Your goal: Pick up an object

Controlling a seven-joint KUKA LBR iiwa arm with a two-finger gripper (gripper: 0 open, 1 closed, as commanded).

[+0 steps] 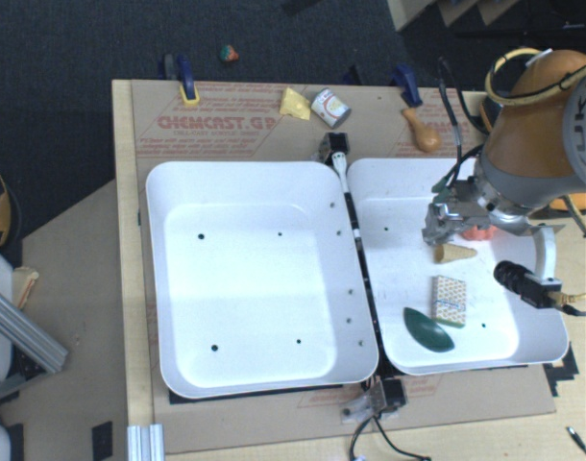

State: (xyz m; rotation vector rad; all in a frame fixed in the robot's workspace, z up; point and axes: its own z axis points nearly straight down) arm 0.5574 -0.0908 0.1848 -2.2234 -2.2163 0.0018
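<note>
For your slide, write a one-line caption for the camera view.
KUKA arm's gripper hangs low in the right bin beside a tan cone, patterned box and green object.

A yellow scrap (295, 105) and small carton (330, 108) lie on the cardboard (216, 123) (beyond the bins).

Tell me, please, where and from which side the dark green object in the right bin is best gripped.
Grip the dark green object across its narrower width, near its middle, coming straight down from above. It lies flat on the floor of the right bin, elongated at a slant. The patterned box sits close at its upper right, so probably keep the hand toward the lower left.
</note>
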